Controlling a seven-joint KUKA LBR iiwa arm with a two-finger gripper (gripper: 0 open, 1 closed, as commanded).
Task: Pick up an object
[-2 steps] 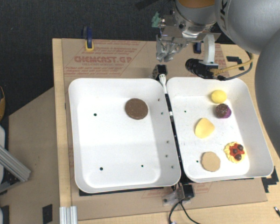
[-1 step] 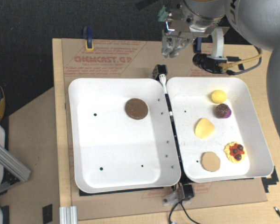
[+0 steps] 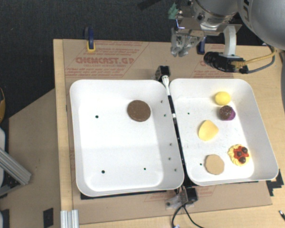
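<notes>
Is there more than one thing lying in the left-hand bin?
No, the left bin holds a single brown disc, while the other items lie in the right bin.

The brown board (image 3: 61, 127) under the bins bears red print reading "CHEMCAST GP" near its far edge; smaller lines are illegible.

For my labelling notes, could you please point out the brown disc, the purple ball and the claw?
brown disc (image 3: 139, 110), camera view, centre of top face
purple ball (image 3: 226, 112), camera view, its middle
claw (image 3: 181, 49), camera view, between fingertips
</notes>
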